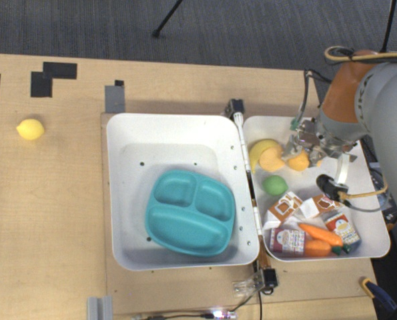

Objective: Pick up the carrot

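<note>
One gripper [309, 147] here, hanging over the back part of the right bin [378, 245], on the end of a grey arm [385, 105] with an orange band that comes in from the right. Honestly can't tell what the gripper itself is doing, it's too small and cluttered down there. Right under it sits a small yellow-orange piece [298, 162], and just to the left of that a yellow fruit-looking thing [265, 153]. A green ball [275, 185] lies a bit closer to the front, next to the bins' shared wall.

The carrot [321, 234] is at the front of that same bin, lying on its side, well apart from the gripper. It's wedged among small cartons [288, 206], with a red-labelled packet [286, 241] just to its left and a second orange piece [317, 249] touching it in front.

The left bin [118, 179] holds a teal divided tray [191, 212]. Out on the wooden bench [45, 232], far left, sits a lemon [30, 130].
</note>
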Motion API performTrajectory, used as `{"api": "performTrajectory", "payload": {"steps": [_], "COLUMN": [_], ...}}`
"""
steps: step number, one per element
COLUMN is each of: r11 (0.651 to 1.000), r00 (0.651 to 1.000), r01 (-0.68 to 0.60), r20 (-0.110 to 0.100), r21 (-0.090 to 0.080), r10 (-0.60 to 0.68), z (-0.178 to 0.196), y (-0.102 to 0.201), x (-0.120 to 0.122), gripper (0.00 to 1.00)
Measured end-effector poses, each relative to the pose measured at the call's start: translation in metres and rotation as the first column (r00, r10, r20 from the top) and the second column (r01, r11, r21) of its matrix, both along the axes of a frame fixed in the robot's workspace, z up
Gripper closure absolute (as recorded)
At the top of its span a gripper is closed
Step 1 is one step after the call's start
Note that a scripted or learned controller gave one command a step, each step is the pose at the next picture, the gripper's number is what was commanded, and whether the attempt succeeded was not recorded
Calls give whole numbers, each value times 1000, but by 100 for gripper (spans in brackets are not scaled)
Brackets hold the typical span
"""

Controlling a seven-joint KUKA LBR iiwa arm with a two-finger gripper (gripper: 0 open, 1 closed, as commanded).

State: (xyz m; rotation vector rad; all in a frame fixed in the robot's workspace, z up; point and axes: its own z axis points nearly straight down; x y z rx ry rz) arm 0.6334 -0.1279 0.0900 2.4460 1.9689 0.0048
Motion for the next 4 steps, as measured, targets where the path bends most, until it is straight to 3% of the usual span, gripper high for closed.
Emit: {"api": "performTrajectory", "payload": {"steps": [1,2,3,4], "r11": [877,878,866,899], "r00": [877,878,866,899], "r01": [481,479,500,437], "r20": [8,-2,-3,-1], "r21": [-2,0,1,-1], "r10": [-481,-479,-500,-437], "z": [-1,-5,95,104], "y": [42,45,48,-15], "x": [1,-1,-80,-16], "gripper": [100,0,0,0]}}
